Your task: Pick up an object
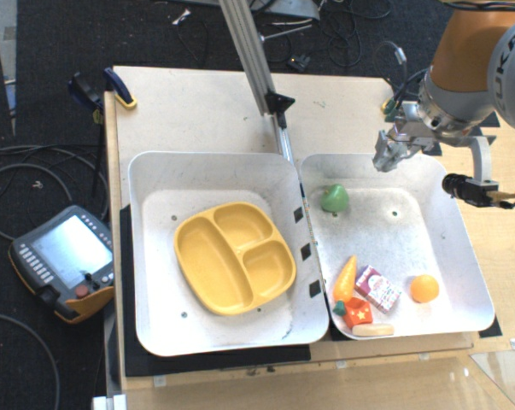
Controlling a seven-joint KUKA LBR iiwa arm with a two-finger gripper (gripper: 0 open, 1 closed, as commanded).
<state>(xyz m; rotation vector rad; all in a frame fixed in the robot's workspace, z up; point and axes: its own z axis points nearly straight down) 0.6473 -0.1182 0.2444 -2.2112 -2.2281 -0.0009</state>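
My pincer (392, 156) hangs above the right bin's (449, 229) far rim; I cannot tell its state. I'd take the green pepper (335, 198) across its middle: likely light, hard, slippery plastic.

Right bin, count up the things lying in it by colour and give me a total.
Green: 1, the green toy near the back.
Orange: 2, the carrot and the orange ball.
Red: 1, the red toy.
Pink and white: 1, the small box.
Cream: 1, the pale stick at the front rim.
Total: 6
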